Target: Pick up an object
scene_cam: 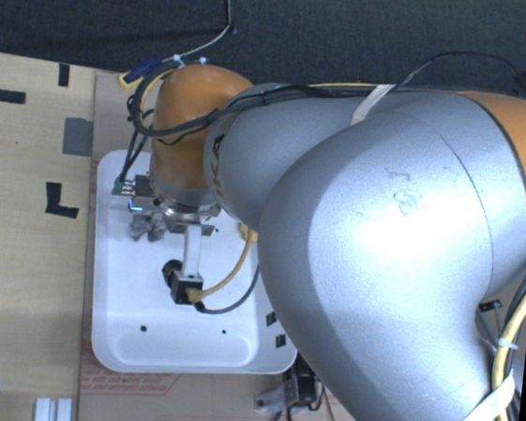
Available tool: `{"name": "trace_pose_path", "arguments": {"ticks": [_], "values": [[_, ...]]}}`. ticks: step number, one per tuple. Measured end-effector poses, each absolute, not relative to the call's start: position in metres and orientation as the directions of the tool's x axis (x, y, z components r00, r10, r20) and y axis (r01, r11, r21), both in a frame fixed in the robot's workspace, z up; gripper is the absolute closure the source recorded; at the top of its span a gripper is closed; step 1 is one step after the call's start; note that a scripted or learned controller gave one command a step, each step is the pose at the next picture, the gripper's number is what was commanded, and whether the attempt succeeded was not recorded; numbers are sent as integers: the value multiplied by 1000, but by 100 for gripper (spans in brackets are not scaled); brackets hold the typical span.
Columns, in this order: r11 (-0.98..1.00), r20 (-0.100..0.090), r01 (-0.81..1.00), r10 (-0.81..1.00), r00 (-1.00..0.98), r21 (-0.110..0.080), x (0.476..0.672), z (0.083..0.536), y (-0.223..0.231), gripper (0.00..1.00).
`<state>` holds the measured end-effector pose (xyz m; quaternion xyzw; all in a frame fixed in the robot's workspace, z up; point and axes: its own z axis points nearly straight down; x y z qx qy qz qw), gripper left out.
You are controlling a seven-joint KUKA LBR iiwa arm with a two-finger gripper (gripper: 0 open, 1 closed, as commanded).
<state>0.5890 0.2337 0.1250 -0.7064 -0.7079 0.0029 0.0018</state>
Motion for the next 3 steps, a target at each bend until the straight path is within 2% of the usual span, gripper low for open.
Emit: {"name": "trace_pose_path", "arguments": {"ticks": [1, 2, 3], "values": [[3, 5, 1000, 1000, -3, 18, 650, 413, 234, 100], [3, 4, 1000, 1000, -3, 15, 668, 544, 226, 100], [1, -7, 1000, 1000, -1, -18, 633, 279, 233, 100]]}}
